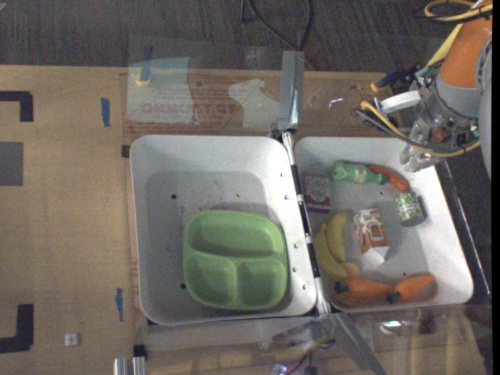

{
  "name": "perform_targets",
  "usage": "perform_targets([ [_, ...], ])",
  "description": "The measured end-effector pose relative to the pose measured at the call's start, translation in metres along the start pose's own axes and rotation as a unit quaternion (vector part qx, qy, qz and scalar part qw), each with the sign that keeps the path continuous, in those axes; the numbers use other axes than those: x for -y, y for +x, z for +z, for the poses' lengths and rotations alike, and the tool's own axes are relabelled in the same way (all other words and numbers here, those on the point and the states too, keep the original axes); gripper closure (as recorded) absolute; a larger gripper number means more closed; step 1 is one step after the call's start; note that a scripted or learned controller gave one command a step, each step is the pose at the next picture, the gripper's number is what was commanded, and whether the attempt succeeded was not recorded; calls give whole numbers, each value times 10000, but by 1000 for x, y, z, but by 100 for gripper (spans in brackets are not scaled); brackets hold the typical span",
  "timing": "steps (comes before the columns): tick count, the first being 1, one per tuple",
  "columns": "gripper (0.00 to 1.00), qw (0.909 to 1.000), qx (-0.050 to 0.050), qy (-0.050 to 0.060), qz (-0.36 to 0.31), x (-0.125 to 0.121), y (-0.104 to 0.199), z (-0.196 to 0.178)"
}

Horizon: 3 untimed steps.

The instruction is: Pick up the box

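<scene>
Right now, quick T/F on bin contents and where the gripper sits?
1. The green three-compartment plastic tray lies in the left white bin. True.
2. The small white-and-orange carton box is between the gripper's fingers. False: it lies on the right white bin's floor, apart from the gripper.
3. Two yellow bananas lie left of the box. True.
4. The gripper hangs over the left bin. False: it is at the right bin's far right corner.
5. Two orange carrots lie along the right bin's near edge. True.
</scene>
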State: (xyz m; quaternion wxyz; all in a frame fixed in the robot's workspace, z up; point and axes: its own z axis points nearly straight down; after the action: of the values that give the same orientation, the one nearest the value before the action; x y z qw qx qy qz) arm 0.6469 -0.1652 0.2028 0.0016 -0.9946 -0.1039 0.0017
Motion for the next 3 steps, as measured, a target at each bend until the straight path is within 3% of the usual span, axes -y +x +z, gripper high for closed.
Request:
perform_targets([
  [1, 100, 10000, -16, -16, 29, -55, 3, -77],
  [2, 100, 10000, 0, -5, 17, -52, -17, -52],
  [3, 100, 10000, -19, -17, 3, -54, -8, -68],
])
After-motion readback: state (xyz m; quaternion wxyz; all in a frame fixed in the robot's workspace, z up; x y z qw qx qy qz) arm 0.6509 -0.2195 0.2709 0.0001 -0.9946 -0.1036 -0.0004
